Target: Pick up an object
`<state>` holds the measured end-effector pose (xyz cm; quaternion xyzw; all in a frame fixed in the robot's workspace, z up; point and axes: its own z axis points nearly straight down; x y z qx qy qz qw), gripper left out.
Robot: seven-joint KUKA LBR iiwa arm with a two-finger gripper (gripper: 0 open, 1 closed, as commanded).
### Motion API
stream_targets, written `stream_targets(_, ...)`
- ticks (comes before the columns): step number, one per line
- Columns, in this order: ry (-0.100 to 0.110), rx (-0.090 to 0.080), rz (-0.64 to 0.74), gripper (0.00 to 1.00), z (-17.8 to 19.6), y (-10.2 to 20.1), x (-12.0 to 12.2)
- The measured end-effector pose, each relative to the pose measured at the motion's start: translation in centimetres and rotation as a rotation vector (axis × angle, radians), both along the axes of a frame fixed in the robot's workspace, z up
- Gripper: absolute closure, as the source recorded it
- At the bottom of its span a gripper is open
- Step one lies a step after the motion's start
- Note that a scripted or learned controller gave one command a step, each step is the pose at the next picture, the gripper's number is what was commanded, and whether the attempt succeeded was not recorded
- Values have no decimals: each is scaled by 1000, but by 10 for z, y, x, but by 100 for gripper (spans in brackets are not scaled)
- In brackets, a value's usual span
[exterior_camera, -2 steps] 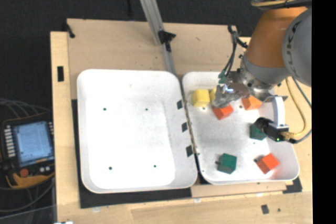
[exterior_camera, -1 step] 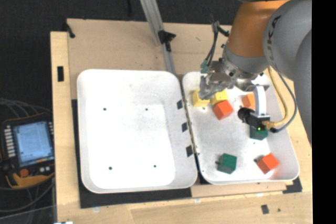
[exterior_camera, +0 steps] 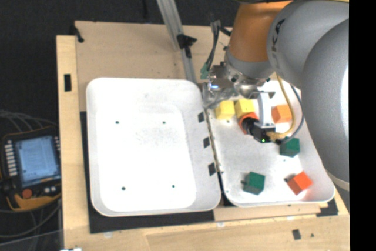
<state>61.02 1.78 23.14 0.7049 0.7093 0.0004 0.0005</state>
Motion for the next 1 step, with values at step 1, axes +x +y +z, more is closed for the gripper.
stream_targets(1, -2, 0, 1, 100, -2, 51, 7)
